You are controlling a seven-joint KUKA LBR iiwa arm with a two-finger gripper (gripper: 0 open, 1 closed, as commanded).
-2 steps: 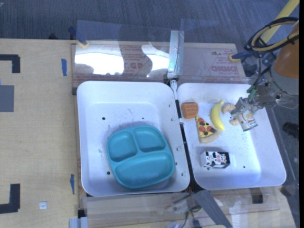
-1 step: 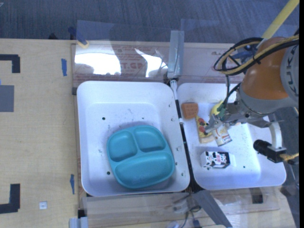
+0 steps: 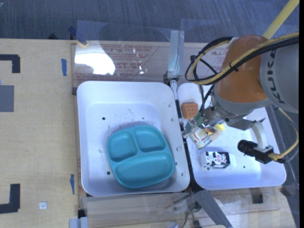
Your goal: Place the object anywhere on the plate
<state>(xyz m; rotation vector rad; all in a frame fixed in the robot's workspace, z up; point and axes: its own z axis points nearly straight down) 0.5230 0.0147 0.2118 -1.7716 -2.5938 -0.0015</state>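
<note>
Blue plate (image 3: 140,158) in left bin (image 3: 90,127)

So two bins sit side by side on the surface (image 3: 38,141). The left bin (image 3: 90,99) has a divided plate (image 3: 140,156) toward its 6 o'clock end. In the right bin (image 3: 270,175), a small carton (image 3: 217,159) lies at about 7 o'clock, a pouch (image 3: 205,136) just past it at 10, and a block (image 3: 190,109) at 11.
</note>
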